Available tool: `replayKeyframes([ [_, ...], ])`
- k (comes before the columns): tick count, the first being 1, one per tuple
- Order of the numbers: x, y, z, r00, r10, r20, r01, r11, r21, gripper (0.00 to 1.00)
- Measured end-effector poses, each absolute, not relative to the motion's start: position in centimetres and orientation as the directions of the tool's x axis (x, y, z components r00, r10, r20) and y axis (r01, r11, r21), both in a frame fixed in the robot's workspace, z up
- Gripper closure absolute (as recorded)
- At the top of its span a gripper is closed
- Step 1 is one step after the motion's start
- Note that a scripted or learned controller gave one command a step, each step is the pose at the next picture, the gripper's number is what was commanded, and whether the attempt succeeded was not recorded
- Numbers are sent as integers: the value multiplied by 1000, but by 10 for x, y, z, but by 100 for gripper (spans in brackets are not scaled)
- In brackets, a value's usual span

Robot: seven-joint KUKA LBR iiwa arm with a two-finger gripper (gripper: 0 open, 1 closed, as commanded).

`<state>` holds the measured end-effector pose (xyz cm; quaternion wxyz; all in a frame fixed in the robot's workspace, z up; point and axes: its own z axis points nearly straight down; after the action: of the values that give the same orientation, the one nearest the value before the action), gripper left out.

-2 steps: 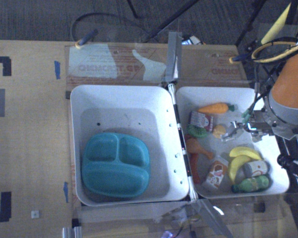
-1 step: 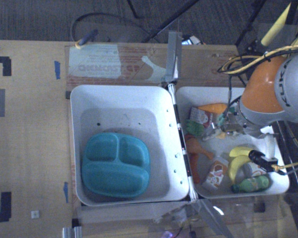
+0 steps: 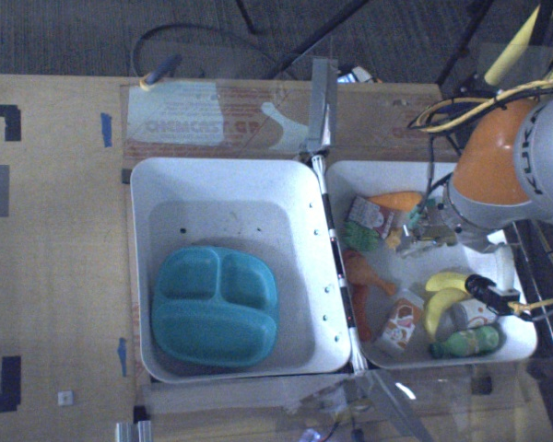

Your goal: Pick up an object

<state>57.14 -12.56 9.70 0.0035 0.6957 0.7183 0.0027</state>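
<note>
Over the right bin [image 3: 521,339], I see the gripper [image 3: 422,233] low among toy food, jaw state I cannot tell. Just beside it lies an orange carrot [image 3: 396,200]: likely light, hard, smooth plastic; I'd pinch across its thick middle.

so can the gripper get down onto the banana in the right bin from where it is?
Probably yes. The gripper hangs over the right bin, and the banana lies just beyond it with its top uncovered. A can and a green bottle crowd its far side, so finger room looks tight.
</note>
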Motion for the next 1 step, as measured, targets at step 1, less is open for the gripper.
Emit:
replayKeyframes([
  [1, 667, -76, 215, 258, 966, -2, 966, -258, 1, 100],
])
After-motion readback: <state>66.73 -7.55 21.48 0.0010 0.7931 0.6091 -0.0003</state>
